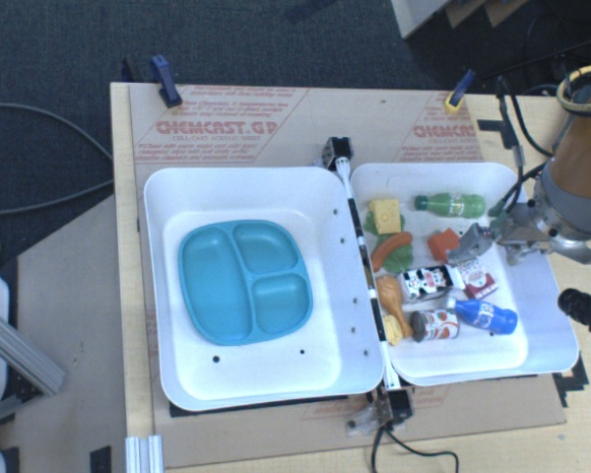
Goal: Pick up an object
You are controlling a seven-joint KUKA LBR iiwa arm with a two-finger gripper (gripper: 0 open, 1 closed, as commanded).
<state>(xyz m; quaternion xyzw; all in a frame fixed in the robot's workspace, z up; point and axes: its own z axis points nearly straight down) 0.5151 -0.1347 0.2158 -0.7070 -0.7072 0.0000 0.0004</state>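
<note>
The pincer (pixel 470 244) is hovering low in the right bin (pixel 542 353); I cannot tell its state; just beside its tip is lying a small orange toy (pixel 443 242), likely light, stiff and smooth, best taken across its narrow middle.

I see the gripper (pixel 470 244) low over the right bin (pixel 542 353), just beside an orange piece (pixel 443 241) and a red-and-white packet (pixel 480 282). Around it lie a green bottle (pixel 452 204), a yellow block (pixel 385 215), a black-and-white cow-patterned carton (pixel 426 282) and a blue bottle (pixel 486 315). The left bin (pixel 167 264) holds a blue divided tray (pixel 244 280).
</note>
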